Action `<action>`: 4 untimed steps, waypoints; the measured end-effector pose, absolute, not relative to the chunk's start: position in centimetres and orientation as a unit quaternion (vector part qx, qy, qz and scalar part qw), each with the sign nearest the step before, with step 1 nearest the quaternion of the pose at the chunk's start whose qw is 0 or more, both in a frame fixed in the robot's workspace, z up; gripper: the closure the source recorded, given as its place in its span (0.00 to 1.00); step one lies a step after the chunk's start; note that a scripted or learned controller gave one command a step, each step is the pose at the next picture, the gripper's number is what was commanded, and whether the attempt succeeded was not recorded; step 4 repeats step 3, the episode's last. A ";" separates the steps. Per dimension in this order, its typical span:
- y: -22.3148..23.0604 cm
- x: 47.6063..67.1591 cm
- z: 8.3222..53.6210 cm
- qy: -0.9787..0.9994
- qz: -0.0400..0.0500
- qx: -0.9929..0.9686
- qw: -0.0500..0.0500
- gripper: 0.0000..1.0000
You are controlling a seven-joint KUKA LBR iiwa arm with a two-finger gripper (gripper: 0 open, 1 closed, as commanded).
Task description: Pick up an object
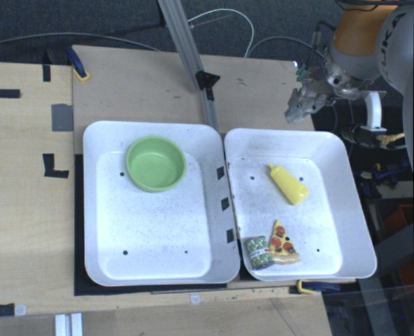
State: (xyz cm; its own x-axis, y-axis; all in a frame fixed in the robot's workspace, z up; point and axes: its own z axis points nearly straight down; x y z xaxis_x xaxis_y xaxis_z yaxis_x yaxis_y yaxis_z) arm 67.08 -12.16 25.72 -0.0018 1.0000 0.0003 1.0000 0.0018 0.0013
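Note:
In the right bin (333, 187) lie a yellow mustard bottle (288, 184), a toy pizza slice (283, 243) and a small green can (257, 252) at the front left corner. A green bowl (156, 163) sits in the left bin (102, 208) toward the back. My gripper (299, 108) hangs above the bench just behind the right bin's back rim, well above and behind the mustard bottle. Nothing shows between its fingers.
A grey metal pole (186, 40) slants from the top of the view down to the bins' shared back edge. Cables run over the bench behind the bins. A blue and yellow clamp (77, 65) grips the board's back left corner.

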 end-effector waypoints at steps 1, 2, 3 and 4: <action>-5.9 67.4 24.5 0.710 0.000 0.705 -0.001 1.00; 0.2 67.6 24.9 0.710 0.000 0.704 -0.001 1.00; 5.4 67.9 25.1 0.709 0.000 0.705 -0.001 1.00; 5.4 67.9 25.1 0.709 0.000 0.705 -0.001 1.00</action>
